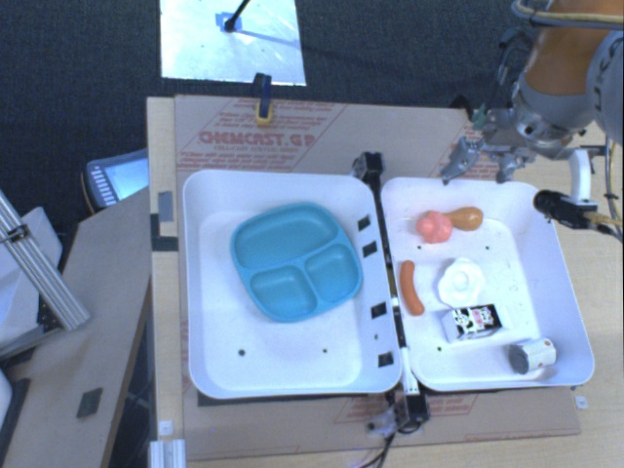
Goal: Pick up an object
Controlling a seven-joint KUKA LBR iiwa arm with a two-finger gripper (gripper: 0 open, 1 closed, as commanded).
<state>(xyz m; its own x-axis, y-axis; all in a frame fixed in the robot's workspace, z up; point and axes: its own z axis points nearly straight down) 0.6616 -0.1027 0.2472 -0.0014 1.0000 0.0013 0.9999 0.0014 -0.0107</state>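
Observation:
The right bin (561,261) holds a pink-and-orange toy drumstick (448,222), an orange sausage (411,288), a white fried egg (460,282), a small black-and-white milk carton (472,321) and a grey-and-white cylinder (531,355). My gripper (482,164) hangs over the bin's far rim, above and behind the drumstick. Its two fingers are spread apart with nothing between them.
The left bin (210,261) carries a blue divided plate (295,260). A black divider with clips (382,261) runs between the bins. A yellow clamp (263,100) and a shiny metal sheet (232,27) lie beyond the bins. A tablet (117,178) sits at the left.

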